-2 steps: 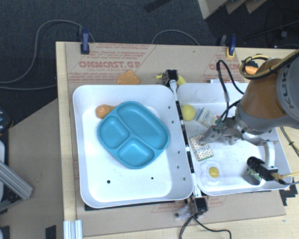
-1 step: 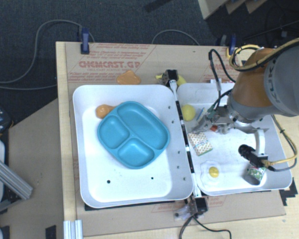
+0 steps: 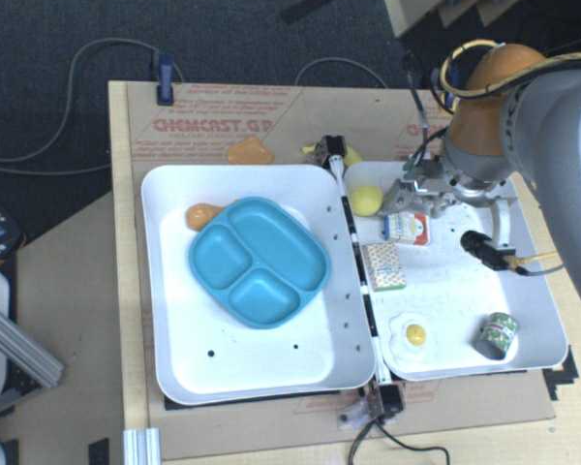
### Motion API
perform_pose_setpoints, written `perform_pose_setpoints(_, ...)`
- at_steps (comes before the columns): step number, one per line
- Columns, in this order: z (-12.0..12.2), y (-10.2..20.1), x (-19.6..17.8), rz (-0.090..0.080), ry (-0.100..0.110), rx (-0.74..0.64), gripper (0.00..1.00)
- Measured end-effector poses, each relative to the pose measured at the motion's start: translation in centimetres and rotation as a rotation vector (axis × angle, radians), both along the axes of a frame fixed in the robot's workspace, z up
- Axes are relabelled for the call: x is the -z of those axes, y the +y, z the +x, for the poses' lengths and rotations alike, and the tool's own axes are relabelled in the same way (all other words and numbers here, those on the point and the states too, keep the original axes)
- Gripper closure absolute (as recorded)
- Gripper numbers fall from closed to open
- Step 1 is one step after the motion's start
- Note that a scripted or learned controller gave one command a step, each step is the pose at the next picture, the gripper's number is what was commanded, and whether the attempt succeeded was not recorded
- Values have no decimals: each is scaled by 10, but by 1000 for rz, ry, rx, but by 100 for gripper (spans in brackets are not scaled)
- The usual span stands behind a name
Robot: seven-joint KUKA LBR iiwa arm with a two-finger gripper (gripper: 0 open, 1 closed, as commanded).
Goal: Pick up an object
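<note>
The right bin (image 3: 542, 342) holds several small things. A yellow ball (image 3: 366, 200) lies at its far left corner. A small white carton with red and blue print (image 3: 408, 228) sits just below my gripper (image 3: 413, 198), which hangs low over the bin's far side, right above or touching the carton's top edge. A speckled rectangular packet (image 3: 383, 265) lies near the bin's left wall. A fried-egg toy (image 3: 412, 334) and a small green can (image 3: 499, 334) rest near the front. No object shows between the gripper's parts.
The left bin (image 3: 174, 347) carries a blue divided plate (image 3: 259, 260) with an orange lump (image 3: 202, 216) at its far left. On the bench behind the bins lie another orange piece (image 3: 249, 150) and a yellow-and-black item (image 3: 331, 150).
</note>
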State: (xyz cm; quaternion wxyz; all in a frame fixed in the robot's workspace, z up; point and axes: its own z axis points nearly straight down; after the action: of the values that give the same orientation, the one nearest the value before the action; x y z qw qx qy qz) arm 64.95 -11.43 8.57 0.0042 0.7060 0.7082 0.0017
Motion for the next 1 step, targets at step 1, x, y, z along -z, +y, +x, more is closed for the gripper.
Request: perform_pose_setpoints(1, -14, 7, 1, 4, 11, 3, 0)
